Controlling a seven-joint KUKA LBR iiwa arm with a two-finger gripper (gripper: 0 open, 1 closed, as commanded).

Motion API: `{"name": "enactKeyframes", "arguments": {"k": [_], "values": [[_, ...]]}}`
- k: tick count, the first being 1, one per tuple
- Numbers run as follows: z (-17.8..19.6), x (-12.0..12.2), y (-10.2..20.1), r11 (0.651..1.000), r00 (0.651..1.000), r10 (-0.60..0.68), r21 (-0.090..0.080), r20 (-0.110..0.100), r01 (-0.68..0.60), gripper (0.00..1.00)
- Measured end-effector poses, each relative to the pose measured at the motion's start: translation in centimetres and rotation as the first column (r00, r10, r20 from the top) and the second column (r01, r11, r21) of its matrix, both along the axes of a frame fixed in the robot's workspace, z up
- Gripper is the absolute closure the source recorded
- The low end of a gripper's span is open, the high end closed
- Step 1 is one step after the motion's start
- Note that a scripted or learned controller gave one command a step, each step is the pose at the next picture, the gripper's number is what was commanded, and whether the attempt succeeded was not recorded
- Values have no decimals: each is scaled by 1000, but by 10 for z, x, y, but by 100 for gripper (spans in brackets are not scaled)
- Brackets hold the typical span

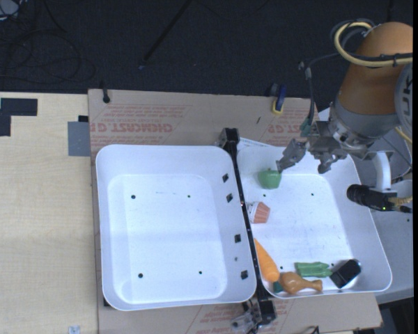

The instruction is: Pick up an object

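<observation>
Nearest you, along the right bin's (376, 252) front edge: one black block (345, 273), one green bar (312, 269), one tan toy (299, 282), one orange carrot (265, 259). Mid-bin, by the divider, you have one small orange-and-white piece (260, 213). Farther back, one green object (269, 179) lies against the rear wall. One hand (306, 160) hangs just above and right of it, fingers spread wide, holding nothing. One left bin (104, 186) sits alongside on the tabletop (35, 207).

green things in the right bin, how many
2. A round green object lies near the right bin's far-left corner, just below the gripper. A long green object lies along the near edge, between a tan toy and a black block.
</observation>
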State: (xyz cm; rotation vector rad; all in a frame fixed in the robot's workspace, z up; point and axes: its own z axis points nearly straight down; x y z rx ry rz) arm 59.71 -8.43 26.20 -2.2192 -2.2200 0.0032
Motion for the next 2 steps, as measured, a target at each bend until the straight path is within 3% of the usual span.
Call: {"name": "enactKeyframes", "arguments": {"k": [1, 2], "values": [[76, 42, 16, 1000, 1000, 2, -1, 11, -2, 0], [164, 48, 80, 1000, 1000, 7, 1, 12, -7, 0]]}}
